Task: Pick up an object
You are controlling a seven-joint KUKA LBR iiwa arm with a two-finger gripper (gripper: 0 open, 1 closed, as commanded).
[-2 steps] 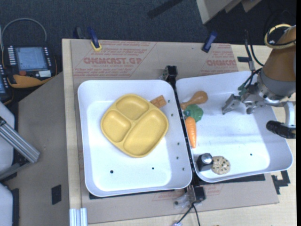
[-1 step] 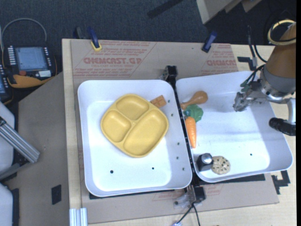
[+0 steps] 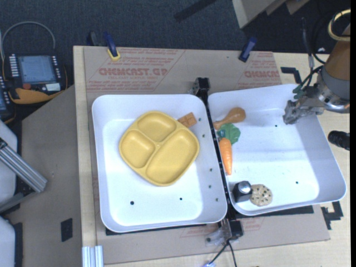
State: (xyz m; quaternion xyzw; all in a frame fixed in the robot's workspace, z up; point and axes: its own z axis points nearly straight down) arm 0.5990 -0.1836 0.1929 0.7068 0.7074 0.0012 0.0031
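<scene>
My gripper (image 3: pixel 293 114) hangs over the far right part of the right bin (image 3: pixel 300 166), with nothing visible between its fingers. Along that bin's left wall lie a toy carrot (image 3: pixel 225 152) with green leaves, and a tan drumstick-shaped piece (image 3: pixel 231 116) behind it. A cookie (image 3: pixel 260 194) and a small black and silver object (image 3: pixel 242 190) rest at the bin's near left corner. All of these are well to the left of the gripper.
The left bin (image 3: pixel 111 166) holds a yellow divided plate (image 3: pixel 159 147) with a small brown block (image 3: pixel 187 119) at its far edge. A black clamp (image 3: pixel 201 85) sits between the bins at the back. The grey arm (image 3: pixel 336 65) enters from the right.
</scene>
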